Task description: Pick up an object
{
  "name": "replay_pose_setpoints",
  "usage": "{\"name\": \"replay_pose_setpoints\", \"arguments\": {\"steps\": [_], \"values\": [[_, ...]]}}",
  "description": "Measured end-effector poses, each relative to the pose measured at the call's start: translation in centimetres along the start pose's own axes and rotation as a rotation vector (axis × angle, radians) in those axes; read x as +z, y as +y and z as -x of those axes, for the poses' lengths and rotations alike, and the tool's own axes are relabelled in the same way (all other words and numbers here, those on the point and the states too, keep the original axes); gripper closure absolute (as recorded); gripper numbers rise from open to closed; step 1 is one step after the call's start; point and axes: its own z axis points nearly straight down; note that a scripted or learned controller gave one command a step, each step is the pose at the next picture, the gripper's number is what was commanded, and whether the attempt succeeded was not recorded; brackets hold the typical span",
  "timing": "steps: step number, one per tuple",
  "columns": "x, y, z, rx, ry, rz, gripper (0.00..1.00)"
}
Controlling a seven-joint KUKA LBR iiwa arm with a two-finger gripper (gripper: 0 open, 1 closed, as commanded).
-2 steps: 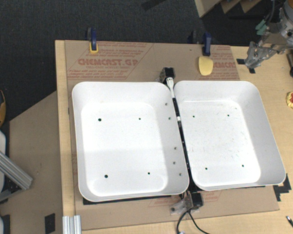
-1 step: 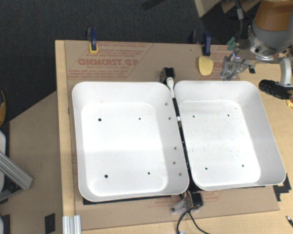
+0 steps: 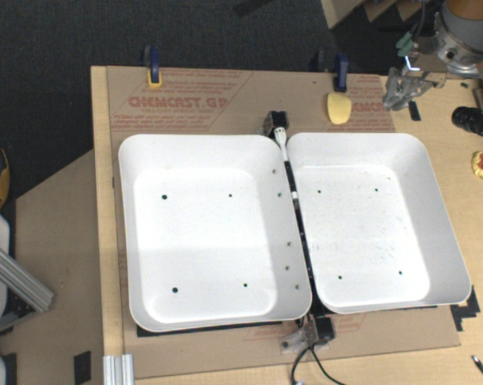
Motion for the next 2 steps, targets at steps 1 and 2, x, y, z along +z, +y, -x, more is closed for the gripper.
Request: {"name": "replay_pose_setpoints", "arguments": {"steps": [1,2], "values": [[-2.5,-0.1,5.2,0.004,-0.001,-0.003,1.00],[7.7,-0.3,-3.5,-0.006,0.007,-0.018,1.00]]}}
